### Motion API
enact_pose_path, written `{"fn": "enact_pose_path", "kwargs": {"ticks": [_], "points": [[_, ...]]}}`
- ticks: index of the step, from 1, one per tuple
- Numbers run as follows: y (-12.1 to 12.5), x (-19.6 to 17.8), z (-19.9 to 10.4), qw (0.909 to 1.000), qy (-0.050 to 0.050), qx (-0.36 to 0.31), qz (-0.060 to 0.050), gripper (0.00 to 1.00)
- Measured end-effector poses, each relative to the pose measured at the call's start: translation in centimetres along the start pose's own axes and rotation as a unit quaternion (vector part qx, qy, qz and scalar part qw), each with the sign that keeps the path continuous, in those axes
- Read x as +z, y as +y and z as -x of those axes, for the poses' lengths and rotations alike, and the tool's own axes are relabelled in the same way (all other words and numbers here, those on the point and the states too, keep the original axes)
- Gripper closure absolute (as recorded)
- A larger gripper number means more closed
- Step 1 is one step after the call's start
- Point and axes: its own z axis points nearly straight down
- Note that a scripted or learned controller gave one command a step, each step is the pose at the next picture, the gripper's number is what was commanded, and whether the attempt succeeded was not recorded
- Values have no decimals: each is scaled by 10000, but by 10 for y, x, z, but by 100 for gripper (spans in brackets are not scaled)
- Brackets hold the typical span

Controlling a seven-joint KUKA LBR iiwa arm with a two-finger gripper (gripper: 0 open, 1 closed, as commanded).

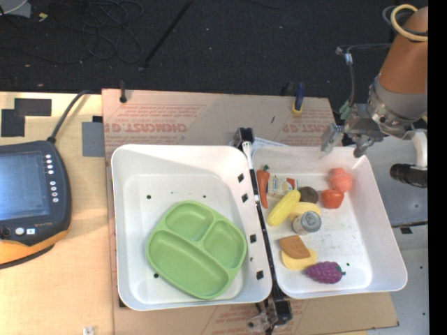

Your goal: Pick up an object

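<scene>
Overall: two white bins side by side, centre and lower frame, on brown cardboard.
Arm: enters at upper right; orange band above a grey wrist.
Gripper (346, 144): hovers over the far right edge of the right bin (391, 257); fingers spread apart, nothing between them.
Left bin (133, 187): holds a green divided plate (196, 248), lying flat, lower centre.
Right bin, upper part: pink round fruit (341, 179) beside a red tomato (332, 198); small carton (281, 185); dark brown piece (308, 195); red-orange piece (262, 185) against the left wall.
Right bin, middle: yellow banana (283, 207) tilted; grey can (306, 222) just beside it.
Right bin, lower part: orange and yellow wedge (295, 252); purple grapes (324, 272) nearest the front.
Left edge: tablet pendant (31, 194) with dark screen on the bench.
</scene>
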Motion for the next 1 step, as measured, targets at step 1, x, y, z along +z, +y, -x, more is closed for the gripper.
{"fn": "enact_pose_path", "kwargs": {"ticks": [1], "points": [[0, 0, 0, 10000, 0, 0, 0, 0]]}}
